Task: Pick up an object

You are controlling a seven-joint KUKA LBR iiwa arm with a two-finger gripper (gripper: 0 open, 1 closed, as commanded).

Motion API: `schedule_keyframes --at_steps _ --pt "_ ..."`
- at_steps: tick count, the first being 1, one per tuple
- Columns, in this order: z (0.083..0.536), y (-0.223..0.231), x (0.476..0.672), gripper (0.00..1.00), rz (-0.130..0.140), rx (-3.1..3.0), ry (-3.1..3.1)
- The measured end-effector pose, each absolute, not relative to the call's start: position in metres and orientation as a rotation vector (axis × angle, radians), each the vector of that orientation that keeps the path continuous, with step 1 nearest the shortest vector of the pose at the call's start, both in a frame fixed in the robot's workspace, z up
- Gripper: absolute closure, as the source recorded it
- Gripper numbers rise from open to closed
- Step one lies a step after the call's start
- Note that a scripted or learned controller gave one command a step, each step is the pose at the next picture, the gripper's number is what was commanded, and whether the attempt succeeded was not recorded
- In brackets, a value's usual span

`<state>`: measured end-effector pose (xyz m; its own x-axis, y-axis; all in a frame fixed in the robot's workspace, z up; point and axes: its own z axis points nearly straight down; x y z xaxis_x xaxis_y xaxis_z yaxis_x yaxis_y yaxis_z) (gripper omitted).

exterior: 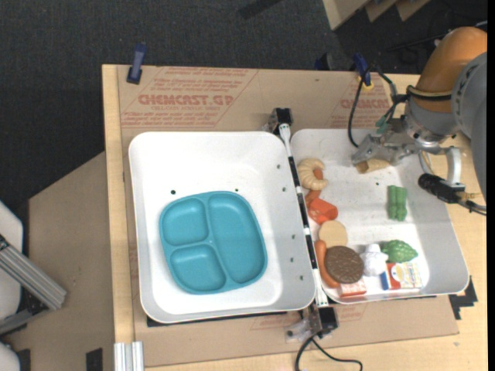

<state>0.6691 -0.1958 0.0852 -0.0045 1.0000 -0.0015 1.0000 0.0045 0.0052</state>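
Observation:
My gripper (373,158) hangs low over the far part of the right bin (437,230), under the grey wrist with the orange band. A small tan piece (379,165) shows right at its tip; I cannot tell whether it is held. Toy foods lie in this bin: a tan croissant (313,172) and an orange-red piece (322,208) along the left wall, a green pod (396,202) near the middle, and a brown patty (343,263), a beige round (334,233), a green leafy piece (398,250) and a small carton (404,275) at the near end.
The left bin (155,168) holds a blue divided plate (213,240). A black hinge strip (298,199) runs between the bins. Cables (356,114) trail over the cardboard behind the right bin. Bare bin floor lies between the gripper and the green pod.

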Motion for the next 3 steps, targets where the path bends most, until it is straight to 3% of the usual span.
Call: schedule_keyframes --at_steps 1,2,3 --pt "0.086 -0.218 0.597 0.0 0.006 2.228 2.226" --pt "0.086 -0.219 0.57 0.0 0.01 2.221 2.231" --pt "0.084 -0.218 0.639 0.0 0.011 2.219 2.232"
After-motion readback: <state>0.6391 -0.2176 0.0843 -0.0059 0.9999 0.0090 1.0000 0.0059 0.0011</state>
